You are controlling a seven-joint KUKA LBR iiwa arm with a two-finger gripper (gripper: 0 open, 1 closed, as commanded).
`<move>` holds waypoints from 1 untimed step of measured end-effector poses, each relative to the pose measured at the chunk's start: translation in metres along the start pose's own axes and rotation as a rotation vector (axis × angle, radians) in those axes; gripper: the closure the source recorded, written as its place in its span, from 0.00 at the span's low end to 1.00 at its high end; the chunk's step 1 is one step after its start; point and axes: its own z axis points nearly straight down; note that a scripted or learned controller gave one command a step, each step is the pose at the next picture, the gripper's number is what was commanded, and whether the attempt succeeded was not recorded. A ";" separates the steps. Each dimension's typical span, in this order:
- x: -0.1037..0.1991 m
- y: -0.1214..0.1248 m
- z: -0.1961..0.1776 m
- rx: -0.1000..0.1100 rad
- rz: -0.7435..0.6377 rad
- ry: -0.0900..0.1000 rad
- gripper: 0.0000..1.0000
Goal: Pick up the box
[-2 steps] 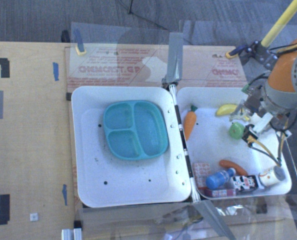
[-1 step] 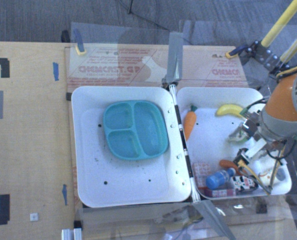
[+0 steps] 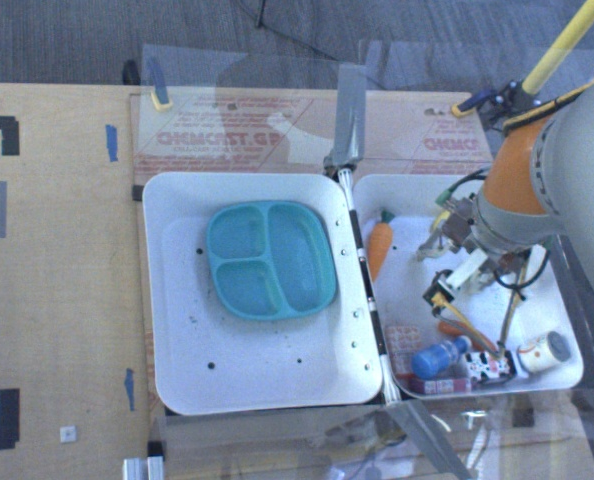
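The arm's gripper (image 3: 445, 240) is hovering over the right bin (image 3: 417, 183), at the right of the frame; open or closed, I cannot tell. The small box (image 3: 489, 366) is lying at lower right, between a blue bottle (image 3: 439, 358) and a white cup (image 3: 543, 352).

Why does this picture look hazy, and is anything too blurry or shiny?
Camera view: soft all over; even light, faint shadows around the teal divided plate; pale glare on the clear sheet over the red-lettered board; the arm, nearest the lens, is blurriest; the clutter beside the blue bottle in the right bin smears together.
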 end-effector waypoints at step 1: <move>-0.126 -0.023 -0.002 0.012 0.041 0.009 0.00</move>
